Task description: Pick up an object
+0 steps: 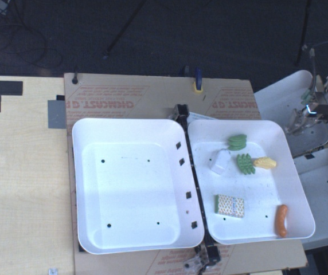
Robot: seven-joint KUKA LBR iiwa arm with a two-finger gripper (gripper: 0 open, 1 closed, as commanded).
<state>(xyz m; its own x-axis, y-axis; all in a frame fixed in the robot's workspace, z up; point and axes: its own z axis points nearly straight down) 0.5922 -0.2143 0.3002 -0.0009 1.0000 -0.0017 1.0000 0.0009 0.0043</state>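
A brown board (152,96) carries two white bins, the right bin (293,153) holding corn (257,164), a sausage (281,220) and a patterned packet (230,205), and the gripper (313,110) sits beyond its right rim, grip impossible to tell.

Both white bins, the left bin (89,153) and the right bin (293,171), look like smooth, faintly glossy plastic, and they rest on a matt brown cardboard sheet (152,96) with red print, beside a pale wood-grain bench top (20,182). In the right bin, the orange sausage (281,220), the green pod (237,141) and the yellow-and-green corn cob (254,164) look like smooth toy plastic. Near them lie a small clear or whitish plastic piece (219,164) and a patterned packet (230,205) that seems matt, paper or cloth.
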